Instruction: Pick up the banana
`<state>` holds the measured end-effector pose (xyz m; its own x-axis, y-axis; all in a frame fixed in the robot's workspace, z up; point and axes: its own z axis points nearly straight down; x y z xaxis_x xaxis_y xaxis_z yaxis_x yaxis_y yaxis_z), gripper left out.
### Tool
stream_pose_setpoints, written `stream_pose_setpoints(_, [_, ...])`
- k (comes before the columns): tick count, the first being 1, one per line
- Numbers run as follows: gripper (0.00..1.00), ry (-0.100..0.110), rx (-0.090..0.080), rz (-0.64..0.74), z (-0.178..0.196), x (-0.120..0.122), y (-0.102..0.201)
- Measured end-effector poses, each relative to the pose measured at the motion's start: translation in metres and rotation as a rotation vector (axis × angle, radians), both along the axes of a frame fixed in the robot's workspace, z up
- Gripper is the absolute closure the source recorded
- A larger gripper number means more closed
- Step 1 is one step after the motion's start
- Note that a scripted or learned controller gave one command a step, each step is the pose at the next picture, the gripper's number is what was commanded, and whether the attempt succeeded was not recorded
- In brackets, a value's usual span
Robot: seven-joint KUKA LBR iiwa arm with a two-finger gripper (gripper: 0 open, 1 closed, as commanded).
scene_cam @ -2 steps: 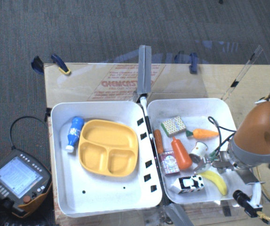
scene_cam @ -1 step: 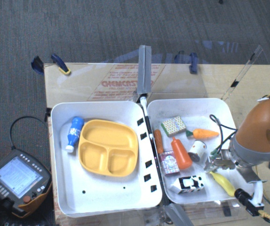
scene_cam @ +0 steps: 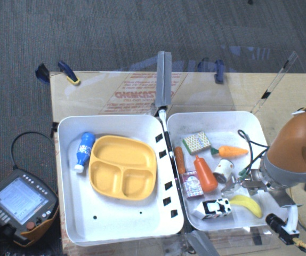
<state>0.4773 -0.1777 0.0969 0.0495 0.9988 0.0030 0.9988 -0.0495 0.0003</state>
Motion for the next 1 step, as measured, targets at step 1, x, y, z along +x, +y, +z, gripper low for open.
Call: stream_pose_setpoints(1, [0.00, 0.001, 0.000, 0.167, -0.0090, -0.0007, -0.0196])
